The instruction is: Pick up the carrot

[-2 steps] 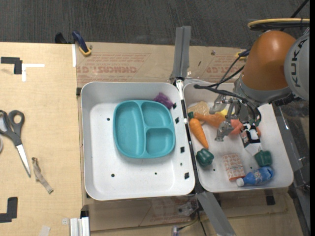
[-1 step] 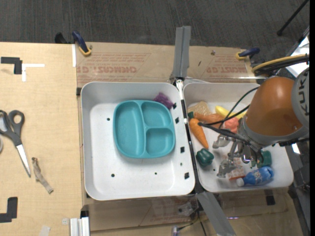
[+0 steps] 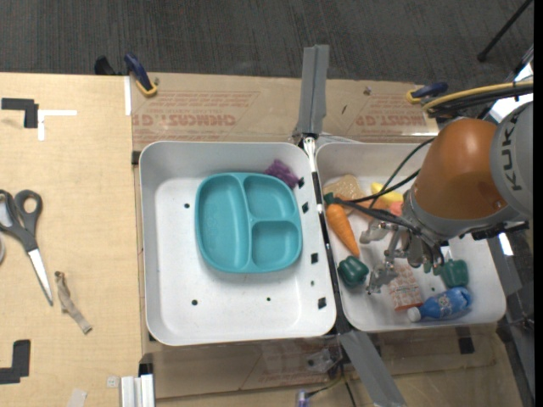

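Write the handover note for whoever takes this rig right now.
Gripper: low in the right bin, nothing seen between its fingers; open or shut unclear.
Carrot: lying near that bin's left wall, left of the gripper, apart from it.
Teal tray: in the left bin.
Done: no grasp yet.
Left: move over the carrot, grip it, lift.

Dark grey carpet floor (image 3: 212,15) lies beyond a pale wooden bench (image 3: 68,185) bearing scissors (image 3: 25,227).

Orange carrot (image 3: 343,227), teal plate (image 3: 249,223)
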Tool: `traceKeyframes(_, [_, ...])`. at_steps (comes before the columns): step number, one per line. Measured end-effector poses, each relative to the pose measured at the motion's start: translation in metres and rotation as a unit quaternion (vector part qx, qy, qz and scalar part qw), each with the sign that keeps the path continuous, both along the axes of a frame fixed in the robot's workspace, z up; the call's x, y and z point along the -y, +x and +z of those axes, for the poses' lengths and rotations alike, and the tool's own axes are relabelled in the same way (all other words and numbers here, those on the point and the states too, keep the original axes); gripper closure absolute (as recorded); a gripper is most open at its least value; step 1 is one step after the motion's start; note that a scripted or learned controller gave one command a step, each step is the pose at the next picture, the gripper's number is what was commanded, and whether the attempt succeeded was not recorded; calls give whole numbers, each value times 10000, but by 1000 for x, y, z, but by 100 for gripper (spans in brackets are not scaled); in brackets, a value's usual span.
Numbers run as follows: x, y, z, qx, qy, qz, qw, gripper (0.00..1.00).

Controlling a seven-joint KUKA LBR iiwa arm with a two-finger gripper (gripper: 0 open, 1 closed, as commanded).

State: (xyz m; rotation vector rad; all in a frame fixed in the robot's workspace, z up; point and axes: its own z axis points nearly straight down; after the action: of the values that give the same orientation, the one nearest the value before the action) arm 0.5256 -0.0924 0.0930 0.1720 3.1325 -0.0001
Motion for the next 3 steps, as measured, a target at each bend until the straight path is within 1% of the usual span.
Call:
traceKeyframes(1, [1,26,0,5,1,-567,9984,0])
traceKeyframes(2, [-1,49,1,8,1,-1111,9938,0])
traceKeyframes(3, [7,80,1,9,6,-2498,9683,0])
